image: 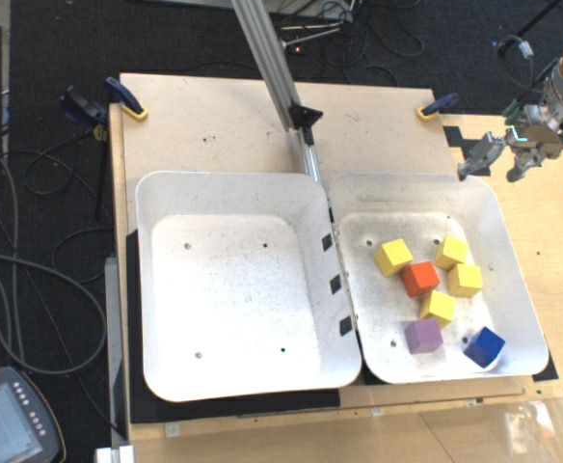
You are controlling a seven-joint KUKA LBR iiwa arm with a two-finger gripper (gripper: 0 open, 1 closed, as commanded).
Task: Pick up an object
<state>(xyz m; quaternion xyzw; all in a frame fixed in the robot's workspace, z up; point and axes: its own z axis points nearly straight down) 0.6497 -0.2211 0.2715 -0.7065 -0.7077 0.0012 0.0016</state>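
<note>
Camera view: wooden bench (224,114) on dark floor (40,210) strewn with cables (31,268).

robotics lab | plywood bench (224,123) with clamps (125,96) | loose cables (31,258) on dark floor | teach pendant (12,418)

Seven cubes crowd the middle and near corner of the right bin (513,258): four yellow cubes (394,256) ring an orange cube (420,279) almost edge to edge, a purple cube (423,337) and a blue cube (484,346) stand slightly apart. The left bin (166,258) offers open floor. A slanted metal pole (267,51) crosses the bench's far side above the seam between the bins.
</note>
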